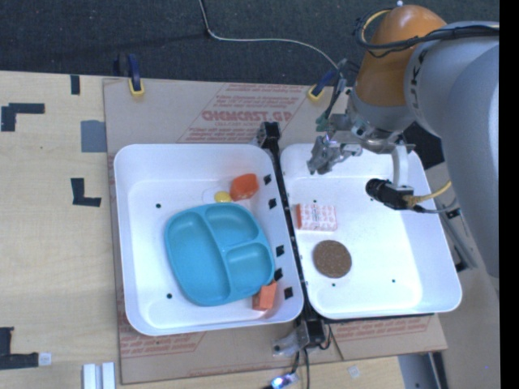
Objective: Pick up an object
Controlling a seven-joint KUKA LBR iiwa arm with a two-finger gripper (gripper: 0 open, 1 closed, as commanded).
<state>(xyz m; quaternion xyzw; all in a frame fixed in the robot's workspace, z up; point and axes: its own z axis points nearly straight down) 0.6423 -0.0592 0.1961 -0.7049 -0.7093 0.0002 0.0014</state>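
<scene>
Claw [322, 159] hangs over far-left corner of right bin [422, 298]; finger state cannot tell, nothing seen held; nearest pickable: red-white packet [315, 215] just toward camera from claw, flat, long axis across bin; brown disc [332, 259] further along same line.

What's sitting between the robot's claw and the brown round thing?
In the camera view, a small red-and-white packet lies between the claw and the brown disc.
</scene>
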